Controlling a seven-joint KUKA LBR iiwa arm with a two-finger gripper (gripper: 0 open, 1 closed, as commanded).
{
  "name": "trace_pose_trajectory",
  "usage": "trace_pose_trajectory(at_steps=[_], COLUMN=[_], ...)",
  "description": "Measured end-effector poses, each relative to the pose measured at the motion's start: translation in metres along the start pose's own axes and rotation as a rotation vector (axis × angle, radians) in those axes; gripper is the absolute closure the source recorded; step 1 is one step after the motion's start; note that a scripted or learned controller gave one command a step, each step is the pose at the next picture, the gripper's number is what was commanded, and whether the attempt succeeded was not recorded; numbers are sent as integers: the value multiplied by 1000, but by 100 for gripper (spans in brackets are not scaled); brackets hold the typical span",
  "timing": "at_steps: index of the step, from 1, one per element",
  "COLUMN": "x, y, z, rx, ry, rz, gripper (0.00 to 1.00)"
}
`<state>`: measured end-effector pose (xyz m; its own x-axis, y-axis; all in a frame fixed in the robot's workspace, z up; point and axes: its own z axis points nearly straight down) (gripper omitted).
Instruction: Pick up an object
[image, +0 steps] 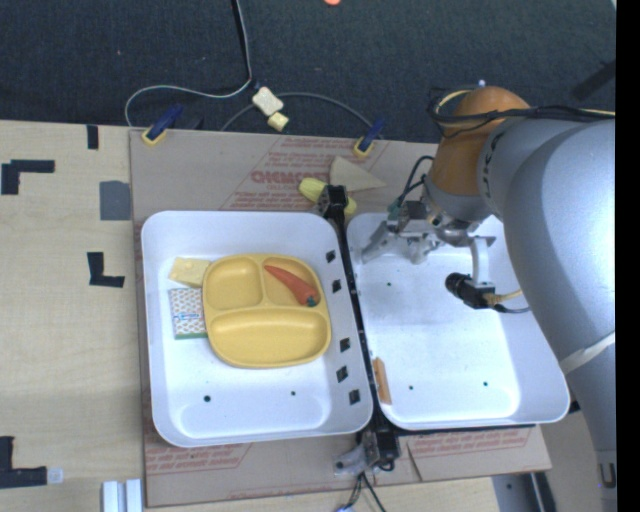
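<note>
Gripper (400, 240) sat low over the far edge of the right bin (450, 390), just inside its rim, with the grey arm (560, 220) and orange band (470, 140) rising behind it to the right. Whether it was open or closed could not be told — the metal parts at the wrist blurred together at this angle. Nothing showed in its grasp.

Nearest loose thing: a thin orange stick (381, 380) lying on the near-left floor of that same bin, well apart from the gripper, toward the camera. Across the divider to the gripper's left, in the left bin (240, 410), lay a yellow divided plate (265, 310) with a red carrot-like piece (293, 283) in its upper-right compartment. Beyond the plate, farther left of the gripper, a pale yellow block (188, 270) and a speckled sponge-like pad (186, 312) rested touching the plate's left edge.

Judgement on progress — pick not yet made. No object was lifted; all appeared to rest on bin floors or plate. What remained, as I read it: choose a target, travel to it, descend, close, lift. The stick was the closest candidate, though flat and slim, likely hard to grip.
</note>
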<state>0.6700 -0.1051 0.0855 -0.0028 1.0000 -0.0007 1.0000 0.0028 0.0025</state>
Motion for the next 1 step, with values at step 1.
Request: trace_pose_trajectory(at_steps=[1], x=[0], y=[-1], z=[-10], rx=[-1], ry=[-1], rz=[-1], gripper=[100])
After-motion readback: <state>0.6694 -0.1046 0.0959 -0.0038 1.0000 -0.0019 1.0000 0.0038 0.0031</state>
